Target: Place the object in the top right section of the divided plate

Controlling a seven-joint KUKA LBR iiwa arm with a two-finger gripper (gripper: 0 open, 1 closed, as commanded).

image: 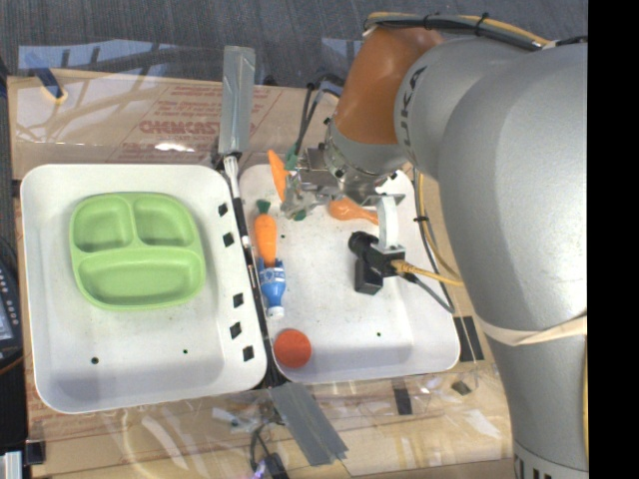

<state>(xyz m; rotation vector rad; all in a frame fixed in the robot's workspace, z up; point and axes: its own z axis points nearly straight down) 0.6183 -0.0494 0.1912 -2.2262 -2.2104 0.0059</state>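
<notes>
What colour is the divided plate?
Light green; the plate shows best in the camera view.

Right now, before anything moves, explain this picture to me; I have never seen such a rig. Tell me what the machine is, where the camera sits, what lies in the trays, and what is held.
The big grey shape with the orange band is a robot arm, reaching in from the picture's right. At its tip is the gripper, low over the back of the right bin. The one camera is fixed above the bench and looks down at a slant. The left bin holds a green divided plate. The right bin holds a toy carrot, a blue-and-white tube, an orange ball near the front, and by the gripper a slim orange piece and a rounded orange piece. Whether anything is held cannot be told.
</notes>
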